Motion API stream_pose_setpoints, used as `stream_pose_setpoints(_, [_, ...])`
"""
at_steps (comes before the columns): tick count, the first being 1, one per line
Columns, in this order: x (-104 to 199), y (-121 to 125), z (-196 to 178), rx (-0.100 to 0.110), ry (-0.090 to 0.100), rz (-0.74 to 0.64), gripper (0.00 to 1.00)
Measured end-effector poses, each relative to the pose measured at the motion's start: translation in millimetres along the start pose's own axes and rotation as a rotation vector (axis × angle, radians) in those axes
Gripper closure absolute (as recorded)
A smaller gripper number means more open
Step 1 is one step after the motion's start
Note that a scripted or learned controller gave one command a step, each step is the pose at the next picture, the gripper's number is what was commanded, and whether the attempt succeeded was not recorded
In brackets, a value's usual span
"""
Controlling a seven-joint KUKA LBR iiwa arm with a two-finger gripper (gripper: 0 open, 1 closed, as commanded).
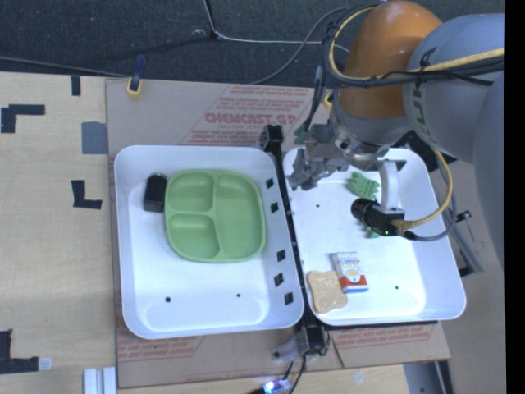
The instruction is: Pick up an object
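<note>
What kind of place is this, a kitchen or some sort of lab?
Most likely a robot test lab, not a kitchen: a grey and orange arm works over two white bins, loose cables trail across the floor, and black tape marks dot the bench.

Yellow clamp (134,84) grips the cardboard sheet (205,109) (back-left corner).

1. The tabletop (49,245) is pale wood with dark tape marks on its left part.
2. A brown cardboard sheet (238,113) with red print lies flat on it.
3. The left white bin (135,302) and the right white bin (435,298) rest on the cardboard, side by side, touching along their inner edges.
</note>
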State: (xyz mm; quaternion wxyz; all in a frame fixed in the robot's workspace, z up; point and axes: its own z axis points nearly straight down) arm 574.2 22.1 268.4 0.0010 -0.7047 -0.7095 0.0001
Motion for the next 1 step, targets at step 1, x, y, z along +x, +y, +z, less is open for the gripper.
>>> stream_pose_setpoints(1, [49.5, -14.5, 11.4, 0.001, -0.001, 0.001, 1.00])
